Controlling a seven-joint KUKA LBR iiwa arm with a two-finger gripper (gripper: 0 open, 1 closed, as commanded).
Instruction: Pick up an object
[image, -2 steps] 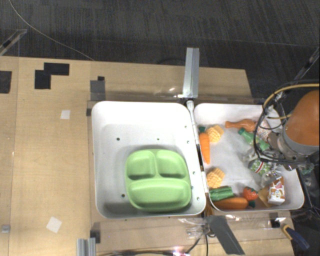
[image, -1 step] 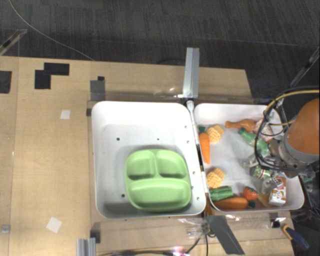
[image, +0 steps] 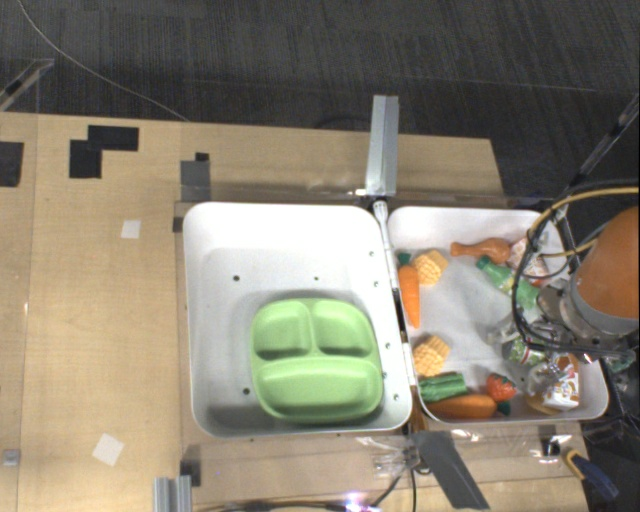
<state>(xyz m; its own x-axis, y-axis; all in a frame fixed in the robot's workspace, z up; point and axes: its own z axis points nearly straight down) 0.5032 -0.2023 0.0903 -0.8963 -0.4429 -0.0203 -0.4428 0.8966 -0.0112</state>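
Observation:
The right bin (image: 455, 312) holds several toy foods. An orange carrot (image: 409, 293) lies along its left wall, with a yellow corn piece (image: 431, 266) beside it. A brown drumstick (image: 482, 248) and a green item (image: 497, 272) sit at the back. A second corn piece (image: 431, 352), a green vegetable (image: 442, 386), an orange sausage-like piece (image: 462, 406) and a small red item (image: 500, 388) lie at the front. My gripper (image: 527, 352) is low over the bin's right side, tangled in cables, beside a small carton (image: 563, 390).
In the left bin (image: 215, 250) a green divided plate (image: 315, 360) rests toward the front. A metal post (image: 383, 145) stands behind the wall between the bins. The arm's orange band (image: 612, 265) overhangs the right bin's right edge.

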